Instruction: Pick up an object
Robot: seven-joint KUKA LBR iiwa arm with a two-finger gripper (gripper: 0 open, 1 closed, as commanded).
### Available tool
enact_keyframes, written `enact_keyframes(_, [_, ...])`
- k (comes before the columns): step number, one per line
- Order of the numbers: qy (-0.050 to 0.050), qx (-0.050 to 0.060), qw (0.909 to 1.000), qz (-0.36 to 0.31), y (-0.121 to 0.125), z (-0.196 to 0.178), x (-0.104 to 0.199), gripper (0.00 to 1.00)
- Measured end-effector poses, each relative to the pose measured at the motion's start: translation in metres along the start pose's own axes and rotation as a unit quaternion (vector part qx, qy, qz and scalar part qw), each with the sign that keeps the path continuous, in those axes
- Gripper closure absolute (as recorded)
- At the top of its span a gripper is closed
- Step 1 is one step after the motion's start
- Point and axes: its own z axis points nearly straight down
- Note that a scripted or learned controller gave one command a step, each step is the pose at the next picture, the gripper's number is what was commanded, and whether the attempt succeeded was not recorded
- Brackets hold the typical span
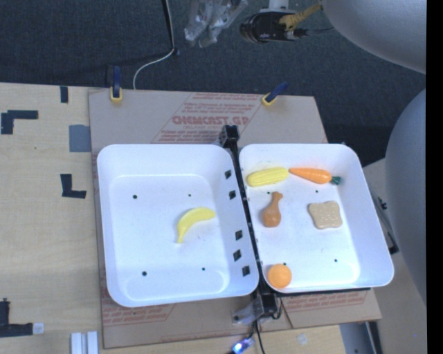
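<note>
two white bins: left bin (118, 207) has one banana (193, 221) mid-floor, open room all round. right bin (360, 228) has corn (267, 176), carrot (311, 175), drumstick (272, 210), cracker (325, 215) and orange (279, 276) at its near edge. end effector state: cannot tell.

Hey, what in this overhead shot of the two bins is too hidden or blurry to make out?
- Arm: cut off by the right and top edges; a blurred grey mass.
- Gripper: a blurred shape at the top edge, so its state is unreadable.
- Dark object near the top edge: too small and dim to identify.
- Board lettering: faint, and the left bin covers its lower part.
</note>
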Motion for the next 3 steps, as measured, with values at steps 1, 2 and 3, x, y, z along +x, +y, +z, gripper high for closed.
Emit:
enact_keyframes(1, [0.000,0.000,1.0000,0.001,0.000,0.000,0.045,1.00])
enact_keyframes(2, [-0.001,0.000,1.0000,0.001,0.000,-0.010,0.044,1.00])
enact_keyframes(3, [-0.002,0.001,1.0000,0.000,0.000,-0.020,0.045,1.00])
